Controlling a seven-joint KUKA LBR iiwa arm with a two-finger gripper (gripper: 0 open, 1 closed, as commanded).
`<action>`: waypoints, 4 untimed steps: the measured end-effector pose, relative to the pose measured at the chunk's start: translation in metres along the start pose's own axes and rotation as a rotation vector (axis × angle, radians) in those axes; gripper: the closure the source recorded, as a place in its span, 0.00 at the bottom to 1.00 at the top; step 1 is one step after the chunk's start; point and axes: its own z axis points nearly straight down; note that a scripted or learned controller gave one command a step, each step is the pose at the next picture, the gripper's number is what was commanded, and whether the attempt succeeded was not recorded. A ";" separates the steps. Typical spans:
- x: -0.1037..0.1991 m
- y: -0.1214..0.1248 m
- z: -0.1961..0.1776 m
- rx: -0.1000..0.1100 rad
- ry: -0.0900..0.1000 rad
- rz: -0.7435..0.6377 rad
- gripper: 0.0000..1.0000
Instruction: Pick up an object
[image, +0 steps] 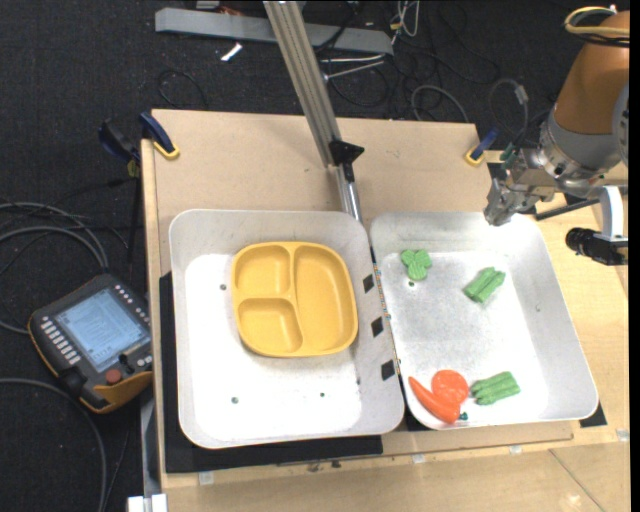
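Note:
The right bin (555, 330) holds several small items. A green piece (416, 264) lies near its back left, and a second green piece (484, 285) sits to the right of it. At the front lie a red-orange vegetable (443, 394) and a third green piece (495, 388) beside it. My gripper (498, 214) hangs over the bin's back edge, above and apart from all of them, with nothing seen in it.
The left bin (200, 300) carries a yellow divided plate (295, 298). A slanted metal pole (310, 80) crosses the back of the bench down to the gap between the bins. Clamps sit at the bench's back corners. A teach pendant (95, 340) lies off the bench at left.

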 end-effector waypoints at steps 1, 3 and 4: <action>0.000 0.002 -0.055 0.000 0.000 -0.002 1.00; 0.108 -0.037 -0.046 0.009 0.005 -0.006 1.00; 0.150 -0.066 -0.046 0.010 0.004 -0.006 1.00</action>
